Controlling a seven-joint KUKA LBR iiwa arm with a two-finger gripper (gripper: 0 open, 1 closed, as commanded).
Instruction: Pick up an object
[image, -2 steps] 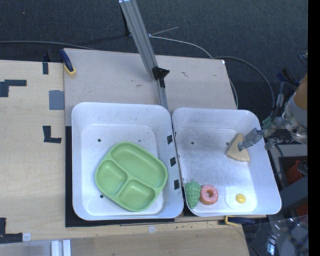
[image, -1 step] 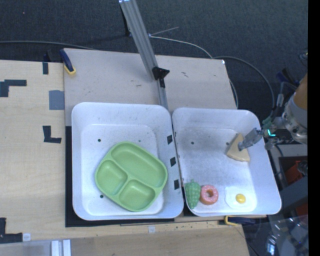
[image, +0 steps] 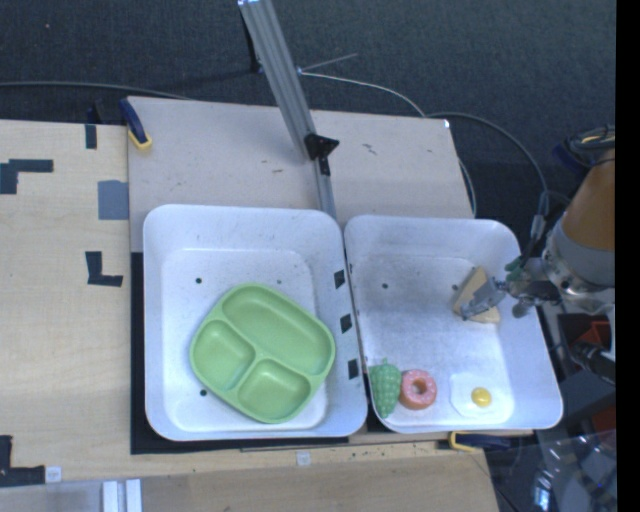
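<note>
The robot's hand (image: 484, 297) reaches into the right bin (image: 430, 235) from its right wall, fingers apparently closed around a tan wedge-shaped object (image: 475, 290); the grip is hard to confirm. A green divided plate (image: 262, 351) fills the left bin (image: 180, 225).

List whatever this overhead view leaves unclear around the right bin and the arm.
- Tool, camera view: small and blurred against the tan wedge-shaped object; open or shut, and any contact, unreadable.
- Tan object: partly covered by the tool, identity unclear.
- Arm: cut off by the right edge.
- Green item: on the right bin's corner rim, too small to identify.
</note>
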